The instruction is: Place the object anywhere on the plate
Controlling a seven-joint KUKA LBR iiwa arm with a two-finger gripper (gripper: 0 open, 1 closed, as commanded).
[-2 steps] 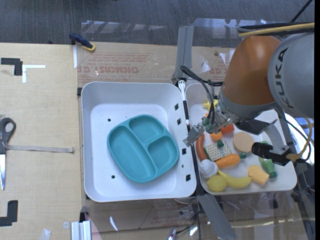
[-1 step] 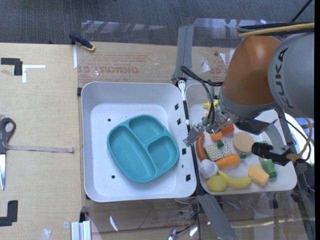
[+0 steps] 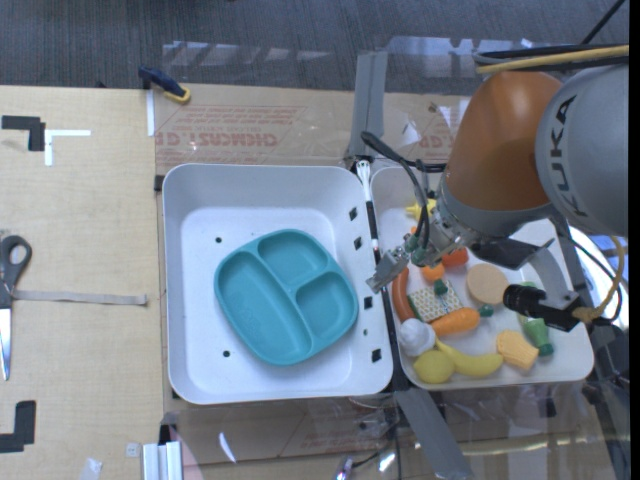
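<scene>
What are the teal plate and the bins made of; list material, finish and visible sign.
Teal plate: probably molded plastic, smooth satin finish; even color, rounded compartment ridges. Left bin and right bin: probably thin formed plastic, smooth white, slightly glossy; rounded corners, soft reflections. Could be coated metal.

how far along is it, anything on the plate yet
Nothing looks done: the teal plate in the left bin carries no object. In hand: the gripper is low over the toy food in the right bin, near the hot dog; no grasp is visible. Left: picking an object, carrying it across, setting it down.
</scene>
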